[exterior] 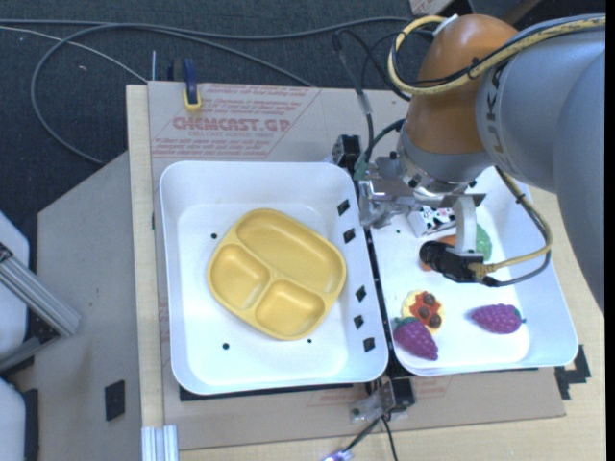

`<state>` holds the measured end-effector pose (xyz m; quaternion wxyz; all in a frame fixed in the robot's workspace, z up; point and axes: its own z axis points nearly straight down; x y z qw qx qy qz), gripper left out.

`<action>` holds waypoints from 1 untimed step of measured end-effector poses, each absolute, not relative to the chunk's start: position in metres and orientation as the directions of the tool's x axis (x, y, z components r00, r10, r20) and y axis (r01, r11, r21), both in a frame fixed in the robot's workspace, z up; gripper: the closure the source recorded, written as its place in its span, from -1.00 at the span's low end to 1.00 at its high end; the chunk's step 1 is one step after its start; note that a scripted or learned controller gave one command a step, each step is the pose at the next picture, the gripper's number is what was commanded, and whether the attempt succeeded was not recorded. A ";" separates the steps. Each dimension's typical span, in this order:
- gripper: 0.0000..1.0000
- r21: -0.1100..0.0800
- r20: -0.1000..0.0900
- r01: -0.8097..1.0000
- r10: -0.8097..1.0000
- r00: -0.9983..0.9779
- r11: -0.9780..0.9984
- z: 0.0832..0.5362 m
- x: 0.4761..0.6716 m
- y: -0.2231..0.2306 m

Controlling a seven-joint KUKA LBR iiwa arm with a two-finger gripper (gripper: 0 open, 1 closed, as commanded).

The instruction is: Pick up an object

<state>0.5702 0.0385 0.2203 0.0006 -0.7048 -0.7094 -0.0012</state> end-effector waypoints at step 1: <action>1.00 0.003 0.002 1.000 1.000 -0.006 0.006 0.217 0.596 0.089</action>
